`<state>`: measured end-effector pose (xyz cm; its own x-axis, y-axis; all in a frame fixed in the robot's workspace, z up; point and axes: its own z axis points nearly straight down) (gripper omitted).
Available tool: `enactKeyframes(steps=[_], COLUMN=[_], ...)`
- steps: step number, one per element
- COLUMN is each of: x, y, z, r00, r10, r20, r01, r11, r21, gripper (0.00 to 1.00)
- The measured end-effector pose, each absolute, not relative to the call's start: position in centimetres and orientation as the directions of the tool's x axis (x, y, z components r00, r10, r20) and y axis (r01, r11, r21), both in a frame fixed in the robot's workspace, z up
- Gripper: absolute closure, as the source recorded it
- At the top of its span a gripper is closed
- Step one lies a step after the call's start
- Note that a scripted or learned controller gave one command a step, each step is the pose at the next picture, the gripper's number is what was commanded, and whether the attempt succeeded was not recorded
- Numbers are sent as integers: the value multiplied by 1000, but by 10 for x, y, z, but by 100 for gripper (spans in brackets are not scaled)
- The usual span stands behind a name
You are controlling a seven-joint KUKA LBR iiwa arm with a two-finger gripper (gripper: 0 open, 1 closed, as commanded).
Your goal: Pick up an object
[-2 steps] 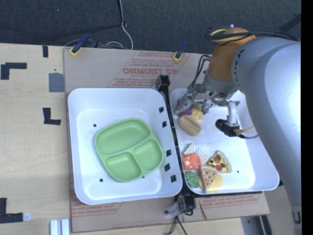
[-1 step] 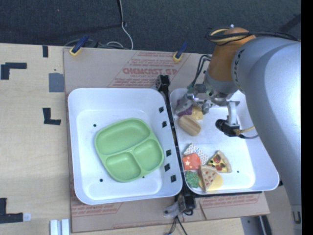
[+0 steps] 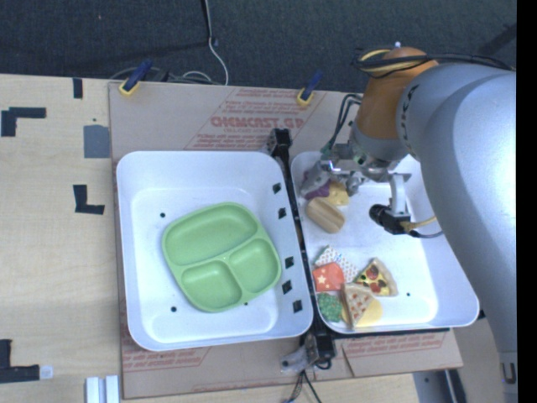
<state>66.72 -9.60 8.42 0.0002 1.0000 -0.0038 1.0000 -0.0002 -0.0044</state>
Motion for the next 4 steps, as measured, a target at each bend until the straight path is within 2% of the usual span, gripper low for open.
enactKeyframes(steps=[4], x=[667], y=[-97], z=[84], r00=[-1], r10=[1000], r20=[-2], r01=[1000], r11=[1], r21=[-3], gripper=[0])
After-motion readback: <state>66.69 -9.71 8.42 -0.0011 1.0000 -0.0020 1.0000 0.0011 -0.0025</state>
